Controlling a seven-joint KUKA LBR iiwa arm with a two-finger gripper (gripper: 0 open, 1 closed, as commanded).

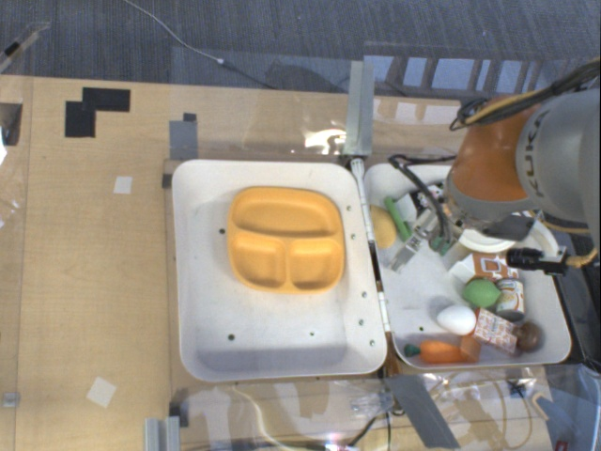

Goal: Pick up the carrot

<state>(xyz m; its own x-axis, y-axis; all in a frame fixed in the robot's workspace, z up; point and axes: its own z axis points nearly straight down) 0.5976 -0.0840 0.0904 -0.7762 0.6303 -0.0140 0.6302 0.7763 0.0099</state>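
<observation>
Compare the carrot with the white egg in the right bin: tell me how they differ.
The carrot is orange and elongated, lying lengthwise along the near wall of the right bin; the white egg is rounded and plain white. The carrot sits nearer the bin's front edge, the egg just behind it, next to the green ball. Both lie loose in that bin, apart from the pincer.

The carrot [439,351] lies against the right bin's [406,303] near wall, hemmed by a white egg [457,319] behind and a packet [495,332] to its right. Bare floor opens toward the bin's left wall.
</observation>
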